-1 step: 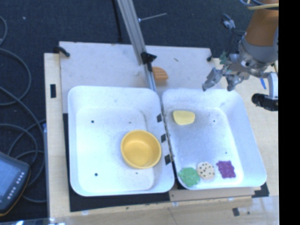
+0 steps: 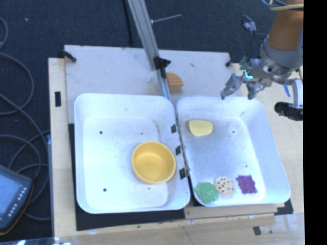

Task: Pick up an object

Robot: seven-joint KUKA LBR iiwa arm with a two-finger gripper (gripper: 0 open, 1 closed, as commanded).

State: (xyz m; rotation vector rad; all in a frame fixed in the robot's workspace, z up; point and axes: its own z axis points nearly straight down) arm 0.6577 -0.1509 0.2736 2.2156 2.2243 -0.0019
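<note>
My gripper (image 2: 240, 90) hangs above the far rim of the right bin (image 2: 265, 137), fingers spread apart and open, nothing between them. In the right bin a yellow lump (image 2: 200, 128) lies near the far left corner. Along its near edge sit a green piece (image 2: 206, 192), a spotted cookie (image 2: 224, 186) and a purple piece (image 2: 247, 184). A yellow bowl (image 2: 153, 162) stands upright in the left bin (image 2: 102, 142), towards its near right side.
A slanted metal pole (image 2: 148, 40) rises from the divide between the bins at the back. An orange object (image 2: 174, 80) lies on the bench behind the bins. Cables and a tablet (image 2: 13, 198) are on the floor at left.
</note>
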